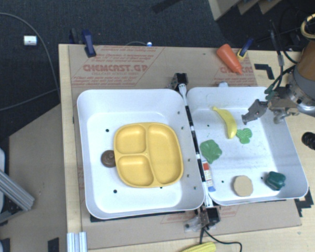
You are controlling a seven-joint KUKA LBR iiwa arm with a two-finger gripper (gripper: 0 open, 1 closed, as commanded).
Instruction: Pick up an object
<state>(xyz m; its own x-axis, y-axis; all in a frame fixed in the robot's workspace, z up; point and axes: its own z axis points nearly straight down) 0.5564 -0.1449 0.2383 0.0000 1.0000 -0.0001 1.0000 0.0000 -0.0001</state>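
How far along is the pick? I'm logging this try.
Done: the gripper has reached over the right bin, close to the banana and a small green piece. In hand: nothing visibly between its fingers. Left: closing on an object and lifting it.

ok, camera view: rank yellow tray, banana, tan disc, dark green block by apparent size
1. yellow tray, by far the largest
2. banana
3. tan disc and dark green block: these look about alike, so I won't rank them.
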